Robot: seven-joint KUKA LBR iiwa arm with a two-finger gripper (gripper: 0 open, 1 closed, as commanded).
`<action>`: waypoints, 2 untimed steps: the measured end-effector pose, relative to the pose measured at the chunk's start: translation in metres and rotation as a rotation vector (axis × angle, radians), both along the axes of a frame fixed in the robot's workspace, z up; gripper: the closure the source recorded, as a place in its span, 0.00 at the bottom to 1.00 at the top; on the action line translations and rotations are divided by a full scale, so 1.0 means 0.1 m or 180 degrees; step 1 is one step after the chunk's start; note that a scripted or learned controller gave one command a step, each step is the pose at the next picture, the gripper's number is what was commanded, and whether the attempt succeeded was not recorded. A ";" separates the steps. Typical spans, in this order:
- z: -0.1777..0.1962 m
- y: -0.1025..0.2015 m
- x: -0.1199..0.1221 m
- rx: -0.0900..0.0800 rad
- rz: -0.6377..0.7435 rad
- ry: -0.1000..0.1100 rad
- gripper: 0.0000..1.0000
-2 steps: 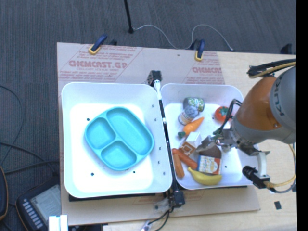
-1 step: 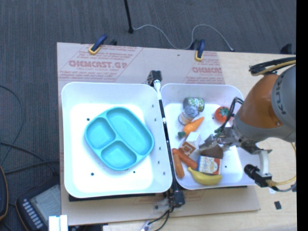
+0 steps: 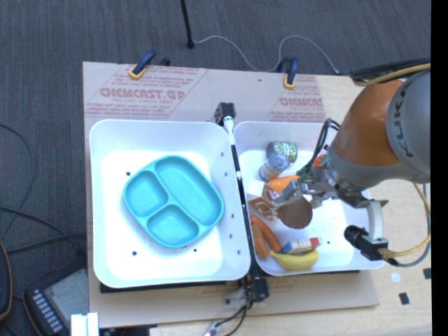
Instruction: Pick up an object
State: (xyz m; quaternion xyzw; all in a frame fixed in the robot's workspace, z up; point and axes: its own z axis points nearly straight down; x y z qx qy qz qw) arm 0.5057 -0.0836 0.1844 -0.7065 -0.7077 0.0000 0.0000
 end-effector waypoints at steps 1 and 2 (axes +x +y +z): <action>0.09 0.00 0.00 0.0000 -0.0001 0.0003 1.00; 0.50 0.56 -0.22 -0.0001 -0.0001 0.0002 1.00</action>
